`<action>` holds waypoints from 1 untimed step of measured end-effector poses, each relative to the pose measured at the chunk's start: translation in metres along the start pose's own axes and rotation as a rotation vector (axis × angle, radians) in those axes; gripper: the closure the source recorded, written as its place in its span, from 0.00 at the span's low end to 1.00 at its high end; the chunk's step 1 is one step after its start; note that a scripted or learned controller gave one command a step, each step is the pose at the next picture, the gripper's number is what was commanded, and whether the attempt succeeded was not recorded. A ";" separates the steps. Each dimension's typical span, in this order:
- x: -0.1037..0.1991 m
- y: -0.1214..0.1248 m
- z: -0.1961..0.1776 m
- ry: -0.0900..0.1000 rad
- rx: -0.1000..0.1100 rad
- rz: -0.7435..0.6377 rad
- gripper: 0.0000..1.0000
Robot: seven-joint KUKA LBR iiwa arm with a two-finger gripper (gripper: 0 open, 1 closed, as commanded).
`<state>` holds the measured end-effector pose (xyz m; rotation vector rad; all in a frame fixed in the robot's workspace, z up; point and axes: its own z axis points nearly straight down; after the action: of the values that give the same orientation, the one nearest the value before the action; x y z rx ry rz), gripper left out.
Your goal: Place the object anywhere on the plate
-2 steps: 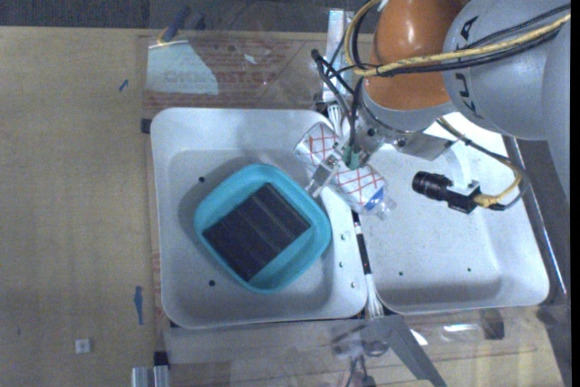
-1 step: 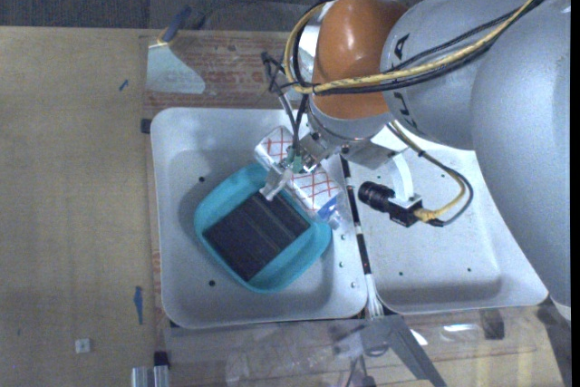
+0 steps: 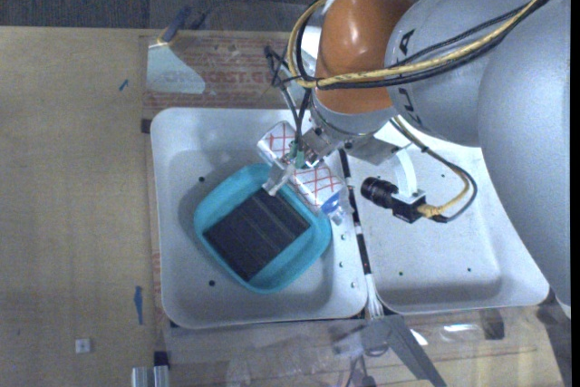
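A blue plate [image 3: 313,251] with rounded corners sits in the left bin [image 3: 172,195]. A flat black rectangular object [image 3: 256,233] lies on the plate, filling most of its middle. My gripper [image 3: 283,175] hangs over the plate's upper right rim, just past the black object's far corner. A white packet with a red grid pattern [image 3: 317,181] lies against that rim, partly under the gripper. Nothing can be seen between the gripper's tips.
The right bin [image 3: 453,267] lies under the arm's wrist and is partly covered by it. The large grey arm [image 3: 489,68] with its orange band fills the upper right. A bare wooden bench top [image 3: 63,195] stretches left of the bins.
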<state>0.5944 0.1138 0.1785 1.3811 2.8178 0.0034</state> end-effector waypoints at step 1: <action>0.063 -0.004 0.002 0.003 0.005 -0.154 1.00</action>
<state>0.5532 0.1610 0.1766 1.1623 2.9203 -0.0013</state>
